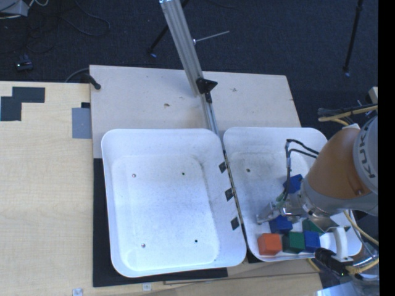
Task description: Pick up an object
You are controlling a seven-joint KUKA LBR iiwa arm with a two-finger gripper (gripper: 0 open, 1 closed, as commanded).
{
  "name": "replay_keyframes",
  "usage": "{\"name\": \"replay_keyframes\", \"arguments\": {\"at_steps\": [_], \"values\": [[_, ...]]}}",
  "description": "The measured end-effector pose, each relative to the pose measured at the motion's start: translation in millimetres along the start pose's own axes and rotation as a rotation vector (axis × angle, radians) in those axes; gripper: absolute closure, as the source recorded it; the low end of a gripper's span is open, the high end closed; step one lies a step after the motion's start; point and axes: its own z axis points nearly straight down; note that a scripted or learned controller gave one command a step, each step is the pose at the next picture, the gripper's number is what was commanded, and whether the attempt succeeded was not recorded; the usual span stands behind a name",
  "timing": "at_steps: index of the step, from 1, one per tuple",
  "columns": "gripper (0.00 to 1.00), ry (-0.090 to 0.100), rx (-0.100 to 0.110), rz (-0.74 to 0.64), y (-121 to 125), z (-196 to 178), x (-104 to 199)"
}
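The surface [247, 97] is a pale board carrying two shallow white bins side by side, and the right bin [259, 159] serves as the landmark here. The left bin [160, 202] touches the right bin's left wall, with small black clips along the seam. A grey metal rail [185, 48] rises at a slant from the far end of that seam, off beyond the right bin's far-left corner.

The grey arm with its orange band [336, 165] reaches over the right bin's right wall and covers much of its right half. Its end effector [276, 213] sits low in the near part of the right bin, metal fingers pointing toward the bin's left wall; whether they are spread or pressed together cannot be told.

The objects are clustered in the right bin's near-right corner. A blue block [281, 224] lies just beside the end effector. An orange block [269, 244] rests against the near wall, with a green block [295, 242] touching its right side. Another blue block [293, 182] sits farther back, beside the arm.
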Motion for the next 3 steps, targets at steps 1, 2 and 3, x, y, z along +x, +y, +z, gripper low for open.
{"name": "replay_keyframes", "arguments": {"at_steps": [1, 2, 3], "values": [[1.00, 0.001, 0.001, 0.005, 0, -10, 0], [1.00, 0.001, -0.006, -0.010, 62, -103, 74], [1.00, 0.002, 0.009, -0.007, 15, -100, 141]]}}
